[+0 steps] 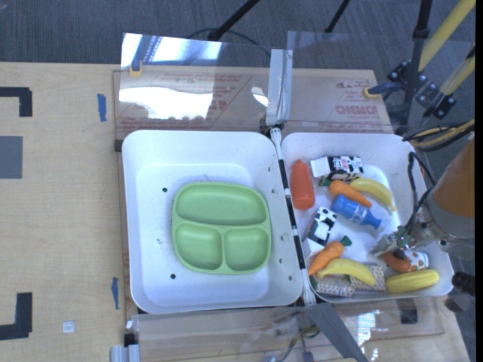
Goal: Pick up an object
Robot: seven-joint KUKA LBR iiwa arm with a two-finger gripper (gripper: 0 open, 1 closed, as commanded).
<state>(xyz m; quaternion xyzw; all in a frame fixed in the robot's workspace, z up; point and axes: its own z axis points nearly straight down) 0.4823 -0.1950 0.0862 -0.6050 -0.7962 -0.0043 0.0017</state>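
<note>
The right bin (pixel 400 151) holds several toys. Among them are an orange-red sausage shape (pixel 302 185), two cow-patterned blocks (pixel 341 164) (pixel 324 225), a banana (pixel 376 189), a carrot (pixel 349 193) and a blue bottle (pixel 359 213). Nearer the front lie another carrot (pixel 327 256), a second banana (pixel 353 270) and a yellow piece (pixel 412 280). My gripper (pixel 395 241) hangs low at the bin's right side. It is just above a small orange and white toy (pixel 405 261) and right of the blue bottle. Nothing is visibly held in it.
The left bin (pixel 143 157) holds a green divided plate (pixel 222 227). The arm with its orange band (pixel 459 187) comes in over the right bin's right rim. A tan waffle-like piece (pixel 332 285) lies at the front edge. Clear panels stand behind both bins.
</note>
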